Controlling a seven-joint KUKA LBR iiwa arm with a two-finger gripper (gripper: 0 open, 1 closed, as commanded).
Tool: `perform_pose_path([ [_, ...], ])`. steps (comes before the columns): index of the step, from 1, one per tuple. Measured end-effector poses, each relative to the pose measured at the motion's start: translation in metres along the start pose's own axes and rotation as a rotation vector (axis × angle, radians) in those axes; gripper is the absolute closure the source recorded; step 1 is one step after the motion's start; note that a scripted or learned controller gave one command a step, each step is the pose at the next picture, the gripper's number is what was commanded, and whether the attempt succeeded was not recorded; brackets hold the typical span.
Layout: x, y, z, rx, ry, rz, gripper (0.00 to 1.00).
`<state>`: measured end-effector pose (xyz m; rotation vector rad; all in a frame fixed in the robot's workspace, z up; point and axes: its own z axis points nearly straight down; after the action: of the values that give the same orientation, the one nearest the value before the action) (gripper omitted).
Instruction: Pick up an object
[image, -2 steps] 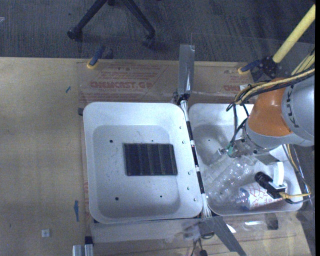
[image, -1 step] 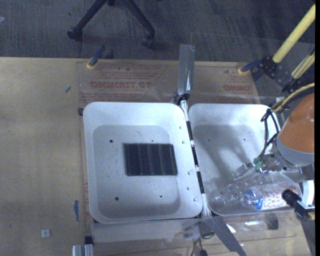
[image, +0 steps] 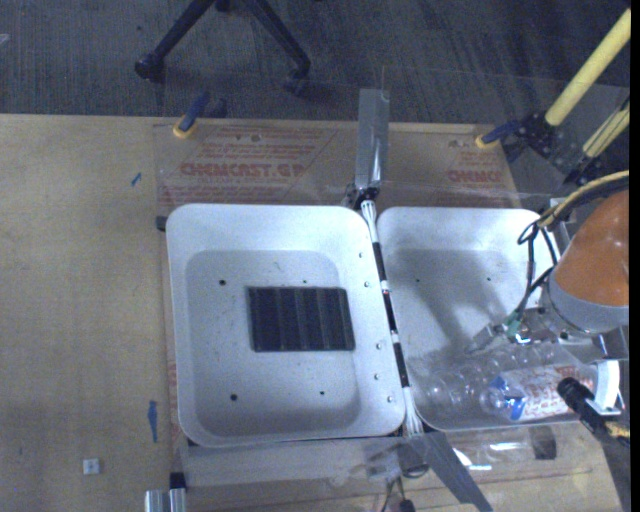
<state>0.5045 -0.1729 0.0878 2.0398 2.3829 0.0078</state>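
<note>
One clear plastic bottle (image: 480, 385) lies along the right bin's (image: 440, 250) near edge; the arm (image: 590, 265) hovers above, a descent likely next.

You can read red lettering, "CHEMCAST GP", on the clear sheet (image: 245, 165) behind the left bin (image: 190, 300). You see more red print on the sheet's right part (image: 478, 172) behind the right bin (image: 440, 240), too cut off to read. The bottle (image: 490, 385) carries a red-printed label, too blurred to read.
</note>
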Motion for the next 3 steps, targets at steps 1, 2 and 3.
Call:
perform_pose_path([
  [1,-0.002,0.002,-0.012,-0.008,-0.004,0.002,1.00],
  [2,0.046,0.030,-0.102,0.003,-0.002,-0.330,1.00],
  [3,0.038,0.116,-0.127,0.003,-0.002,-0.192,1.00],
])
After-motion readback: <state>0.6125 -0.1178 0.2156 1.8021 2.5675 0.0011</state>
